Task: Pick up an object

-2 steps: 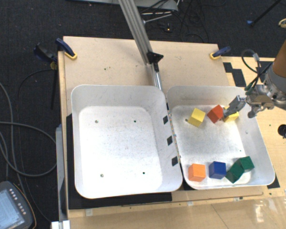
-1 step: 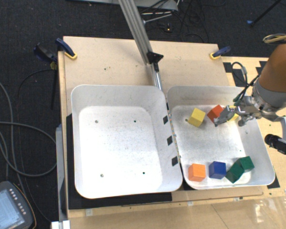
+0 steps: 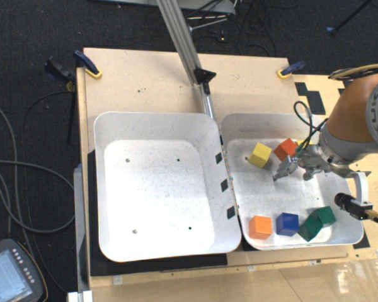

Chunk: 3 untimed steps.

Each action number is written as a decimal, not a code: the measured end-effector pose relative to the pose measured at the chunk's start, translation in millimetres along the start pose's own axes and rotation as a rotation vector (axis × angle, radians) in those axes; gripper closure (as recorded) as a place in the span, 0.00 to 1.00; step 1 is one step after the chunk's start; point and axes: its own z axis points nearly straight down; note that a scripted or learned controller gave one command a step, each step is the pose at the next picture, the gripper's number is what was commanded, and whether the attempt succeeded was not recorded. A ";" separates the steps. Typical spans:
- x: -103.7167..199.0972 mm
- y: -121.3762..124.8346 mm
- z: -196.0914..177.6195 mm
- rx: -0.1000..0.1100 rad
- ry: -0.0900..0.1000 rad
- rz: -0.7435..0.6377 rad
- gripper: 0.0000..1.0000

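Note:
In the right bin (image 3: 340, 234), a yellow cube (image 3: 261, 155) and a red-orange cube (image 3: 286, 148) lie near the far side. Along its near side sit an orange cube (image 3: 260, 226), a blue cube (image 3: 288, 224) and two green blocks (image 3: 318, 222). My gripper (image 3: 295, 170) hangs over the middle of the right bin, just in front of the red-orange cube. Its fingers (image 3: 281, 172) stand apart, open, with nothing between them.
The left bin (image 3: 113, 187) lies beside the right one, with a shared raised rim between them. A metal pole (image 3: 179, 33) slants in from the top to the bins' far edge. Clamps sit at the board's far corners. A cable loops by the wrist.

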 end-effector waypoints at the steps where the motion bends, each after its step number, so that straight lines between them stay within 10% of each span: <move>1: -1.1 2.2 -14.6 -0.009 -0.003 0.001 1.00; 3: -10.6 21.3 -118.2 -0.014 -0.005 -0.003 1.00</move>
